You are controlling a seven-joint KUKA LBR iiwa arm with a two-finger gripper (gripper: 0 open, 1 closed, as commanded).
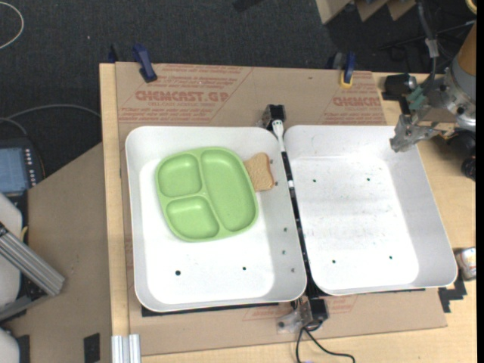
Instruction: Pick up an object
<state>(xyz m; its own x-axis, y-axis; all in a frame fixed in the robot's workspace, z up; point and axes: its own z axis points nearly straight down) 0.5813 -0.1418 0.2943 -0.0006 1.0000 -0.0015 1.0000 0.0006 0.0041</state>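
Approach step, nothing grasped yet. The hand (404, 133) sat over the far-right corner of the right shallow white bin (423, 210), empty; whether it was spread or closed I couldn't tell at that size.

Candidates were both in the left shallow white bin (151, 278): a light-green three-compartment plastic tray (206, 193) and a tan flat toast-shaped piece (260, 172) touching the tray's right edge, near the divide between bins.

Next move looked like a long traverse left across the bin walls, then descent. Toast lies flat against the tray, so a clean pinch seemed awkward; tray rim probably easier. Brown cardboard surface (189, 89) underneath, blue clamps (144, 63) at the far edge, out of the path.
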